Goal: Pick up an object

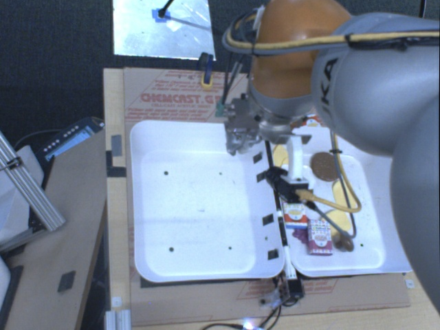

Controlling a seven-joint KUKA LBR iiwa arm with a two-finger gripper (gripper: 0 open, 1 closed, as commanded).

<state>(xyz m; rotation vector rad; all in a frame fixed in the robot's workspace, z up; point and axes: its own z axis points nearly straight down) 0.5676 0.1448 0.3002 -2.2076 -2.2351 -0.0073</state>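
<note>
My gripper (238,141) hangs over the far right corner of the left bin (192,205), close to the divider between the two bins. The arm's orange band and grey body hide much of the right bin (371,253). In the part of that bin that shows lie a brown round disc (324,165), a yellow curved object (338,210), a small red and white carton (320,238), a second red and white packet (295,215) and a small brown piece (344,243). Nothing shows in the gripper.
Both bins rest on a cardboard sheet (172,95). A blue and yellow clamp (205,71) stands at its far edge. A shiny metal plate (161,19) lies behind. A metal rail (31,191) and a dark device (69,137) sit to the left.
</note>
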